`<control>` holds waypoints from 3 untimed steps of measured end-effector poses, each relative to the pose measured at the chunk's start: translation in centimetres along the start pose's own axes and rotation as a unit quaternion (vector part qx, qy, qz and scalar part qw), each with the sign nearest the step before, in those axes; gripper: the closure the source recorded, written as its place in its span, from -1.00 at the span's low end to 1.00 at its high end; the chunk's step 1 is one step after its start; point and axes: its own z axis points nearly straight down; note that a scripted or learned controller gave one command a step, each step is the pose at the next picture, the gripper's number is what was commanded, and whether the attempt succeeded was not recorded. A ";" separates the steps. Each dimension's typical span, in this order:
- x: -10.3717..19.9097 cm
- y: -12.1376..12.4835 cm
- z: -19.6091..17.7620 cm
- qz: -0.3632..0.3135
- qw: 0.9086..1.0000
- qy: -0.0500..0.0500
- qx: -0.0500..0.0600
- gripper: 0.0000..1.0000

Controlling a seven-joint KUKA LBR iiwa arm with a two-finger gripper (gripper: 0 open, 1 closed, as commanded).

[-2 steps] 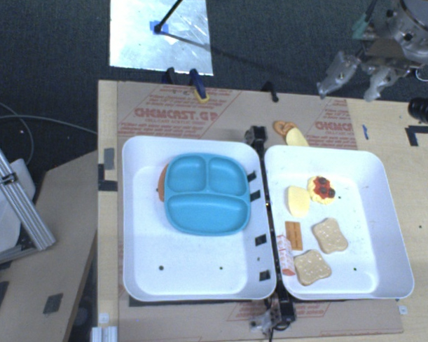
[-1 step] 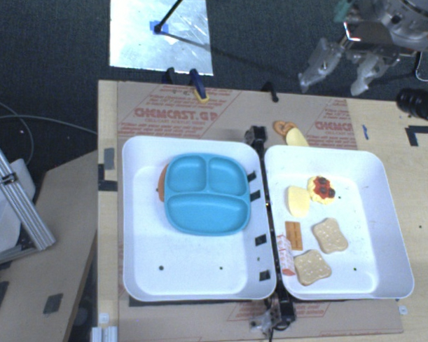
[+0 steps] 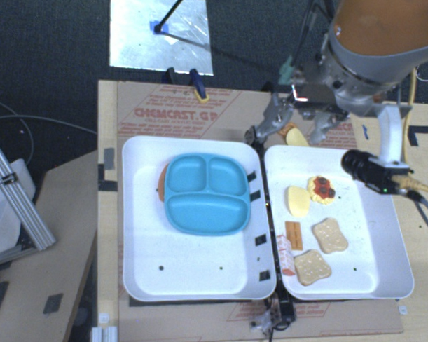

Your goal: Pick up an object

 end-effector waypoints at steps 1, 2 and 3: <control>8.0 -3.8 -4.0 -0.003 1.000 0.002 -0.003 -1.00; 7.5 -3.5 -4.9 -0.001 1.000 0.001 -0.004 1.00; 1.1 -3.7 6.9 0.005 1.000 -0.001 0.002 1.00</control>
